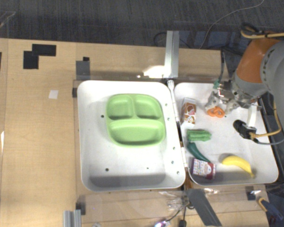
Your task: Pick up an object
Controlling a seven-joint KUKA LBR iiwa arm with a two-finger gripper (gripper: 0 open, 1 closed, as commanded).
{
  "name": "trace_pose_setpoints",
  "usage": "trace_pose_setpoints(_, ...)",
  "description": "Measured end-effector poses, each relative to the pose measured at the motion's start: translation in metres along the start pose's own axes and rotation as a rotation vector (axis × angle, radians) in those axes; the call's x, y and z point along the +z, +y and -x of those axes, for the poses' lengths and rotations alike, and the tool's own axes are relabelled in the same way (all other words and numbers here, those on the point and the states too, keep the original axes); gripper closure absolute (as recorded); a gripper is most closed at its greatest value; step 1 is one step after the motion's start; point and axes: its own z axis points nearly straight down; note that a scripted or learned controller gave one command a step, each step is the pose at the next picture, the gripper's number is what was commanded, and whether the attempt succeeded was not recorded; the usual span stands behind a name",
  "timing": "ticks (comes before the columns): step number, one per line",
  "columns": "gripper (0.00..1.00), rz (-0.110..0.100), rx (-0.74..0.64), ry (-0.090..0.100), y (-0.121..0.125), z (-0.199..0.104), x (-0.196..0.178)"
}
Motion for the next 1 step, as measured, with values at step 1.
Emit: trace_pose_setpoints(1, 1.0, -0.011, 0.156, -0.003, 0.0142, -0.0544, -0.0889)
